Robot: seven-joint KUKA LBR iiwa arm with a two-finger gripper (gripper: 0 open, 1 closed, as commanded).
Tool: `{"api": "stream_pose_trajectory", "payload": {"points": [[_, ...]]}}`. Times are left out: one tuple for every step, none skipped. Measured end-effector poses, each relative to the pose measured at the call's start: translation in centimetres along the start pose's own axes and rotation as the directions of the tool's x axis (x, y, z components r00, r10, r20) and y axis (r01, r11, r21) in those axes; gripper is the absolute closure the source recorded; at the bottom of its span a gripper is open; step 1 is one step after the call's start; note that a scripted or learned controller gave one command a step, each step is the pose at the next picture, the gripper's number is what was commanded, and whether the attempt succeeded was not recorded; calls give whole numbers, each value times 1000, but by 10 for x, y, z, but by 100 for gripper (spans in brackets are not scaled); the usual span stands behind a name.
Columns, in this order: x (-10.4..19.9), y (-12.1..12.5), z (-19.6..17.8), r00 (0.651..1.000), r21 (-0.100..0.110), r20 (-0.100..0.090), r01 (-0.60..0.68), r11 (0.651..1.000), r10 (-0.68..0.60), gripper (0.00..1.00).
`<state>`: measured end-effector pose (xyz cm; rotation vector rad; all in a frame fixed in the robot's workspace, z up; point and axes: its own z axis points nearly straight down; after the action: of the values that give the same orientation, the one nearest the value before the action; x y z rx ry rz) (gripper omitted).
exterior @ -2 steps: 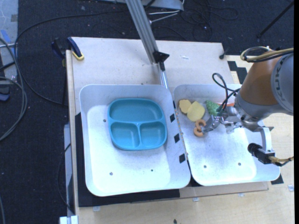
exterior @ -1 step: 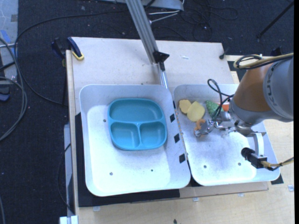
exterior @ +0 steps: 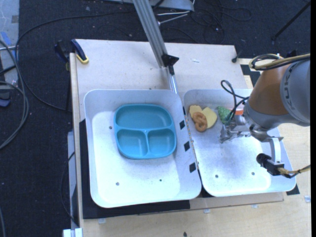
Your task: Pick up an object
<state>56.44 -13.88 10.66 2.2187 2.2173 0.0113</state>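
step: reach for a pick | gripper [exterior: 226, 135] low in right bin [exterior: 237, 181], grip state unclear | nearest: green item [exterior: 225, 113], pretzel [exterior: 200, 119] | advice: centre over one item, descend straight

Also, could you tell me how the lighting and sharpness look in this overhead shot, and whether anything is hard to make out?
In the camera view, light is even and fairly soft: the blue divided plate reads sharply, the white bins show slight bright wash without harsh glare, the small food items are a little soft, and the gripper is too small and blurred for detail.
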Motion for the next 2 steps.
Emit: {"api": "stream_pose_trajectory", "payload": {"points": [[4,-8,-51,1000,5,3,2,1000,-2,100],[4,-10,-94,1000,4,3,3,1000,-3,100]]}}
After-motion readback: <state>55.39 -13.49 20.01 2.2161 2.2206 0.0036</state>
